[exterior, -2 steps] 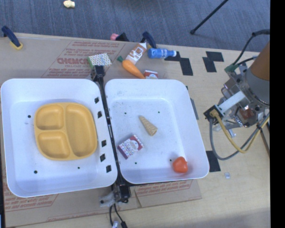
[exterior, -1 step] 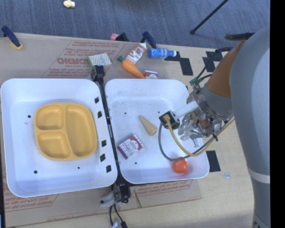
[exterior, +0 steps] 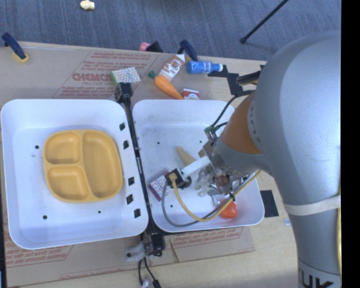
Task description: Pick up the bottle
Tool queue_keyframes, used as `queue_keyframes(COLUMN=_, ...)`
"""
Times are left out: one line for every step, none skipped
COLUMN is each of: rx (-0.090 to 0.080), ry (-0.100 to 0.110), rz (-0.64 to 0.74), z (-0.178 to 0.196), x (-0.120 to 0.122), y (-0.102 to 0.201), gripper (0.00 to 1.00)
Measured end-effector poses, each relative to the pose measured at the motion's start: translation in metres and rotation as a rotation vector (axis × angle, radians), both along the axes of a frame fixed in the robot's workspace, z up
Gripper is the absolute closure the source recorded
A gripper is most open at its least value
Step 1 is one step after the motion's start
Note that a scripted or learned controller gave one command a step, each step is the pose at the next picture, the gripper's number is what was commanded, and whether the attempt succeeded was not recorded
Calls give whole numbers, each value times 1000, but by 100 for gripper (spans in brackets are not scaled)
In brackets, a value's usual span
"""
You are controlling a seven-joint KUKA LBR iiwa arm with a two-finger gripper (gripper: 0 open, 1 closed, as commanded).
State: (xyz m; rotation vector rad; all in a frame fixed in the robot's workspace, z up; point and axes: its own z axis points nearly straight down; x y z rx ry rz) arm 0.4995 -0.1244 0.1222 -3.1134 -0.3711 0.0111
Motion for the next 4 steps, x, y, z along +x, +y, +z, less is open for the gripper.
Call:
queue_keyframes(rx=-2, ry=-5, rz=259, z=166, x=-19, y=-16, gripper=100)
queue_keyframes(rx=0, ry=-1, rz=-30, z=40, x=-8, y=-5, gripper=100)
queue_keyframes(rx=0, ry=-2, rz=12, z=-9, x=-23, y=-58, gripper=100)
queue_keyframes(rx=-2, ry=-3, rz=-29, z=18, x=-24, y=-46, gripper=100)
